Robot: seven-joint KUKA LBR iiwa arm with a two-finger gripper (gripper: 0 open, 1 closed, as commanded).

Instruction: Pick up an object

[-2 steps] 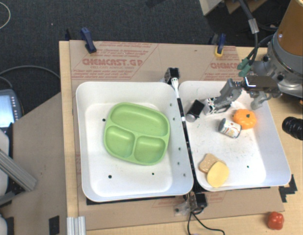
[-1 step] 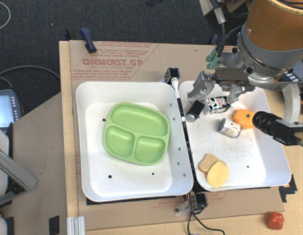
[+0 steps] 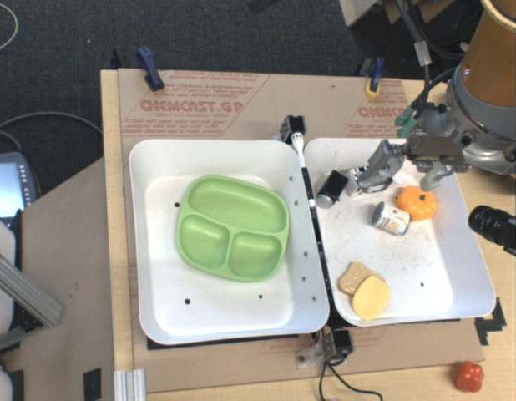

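Observation:
My gripper (image 3: 368, 179) hangs over the upper part of the right bin (image 3: 458, 282), coming in from the right. Nothing shows held in it. Just right of it lies an orange pumpkin-like toy (image 3: 419, 204). A small silver can with a red label (image 3: 392, 219) lies on its side against that toy, below and right of the gripper. Near the bin's front lie a tan biscuit (image 3: 352, 277) and a yellow rounded piece (image 3: 371, 297), touching each other.
The left bin (image 3: 154, 249) holds a green divided plate (image 3: 234, 227). A red object (image 3: 468, 376) sits on the bench outside the bins at the front right. Clamps (image 3: 149, 67) stand at the board's back edge.

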